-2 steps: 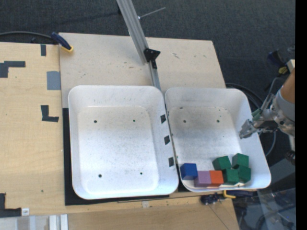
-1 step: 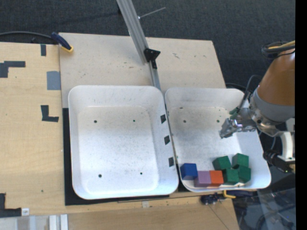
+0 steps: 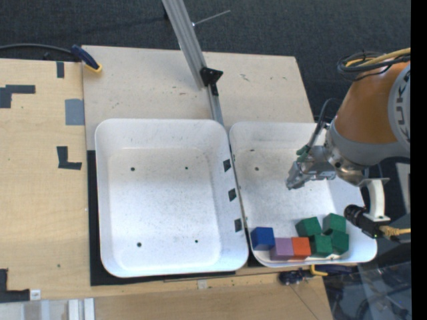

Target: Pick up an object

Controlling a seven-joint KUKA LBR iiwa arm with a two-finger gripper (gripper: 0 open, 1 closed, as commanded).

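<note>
My gripper (image 3: 297,179) hangs over the middle of the right bin (image 3: 267,145), pointing down and left, well above the bin floor. Nothing shows between its fingers. Along the bin's near edge lie a blue block (image 3: 263,237), a purple block (image 3: 284,247), an orange block (image 3: 301,246) and a cluster of green blocks (image 3: 325,235). The gripper stands up and to the left of the green cluster, apart from all the blocks.
The left bin (image 3: 110,179) lies beside the right one. A slanted metal rail (image 3: 189,35) runs down from the top to the divide between the bins. The arm's orange band (image 3: 373,105) and cables fill the right side.
</note>
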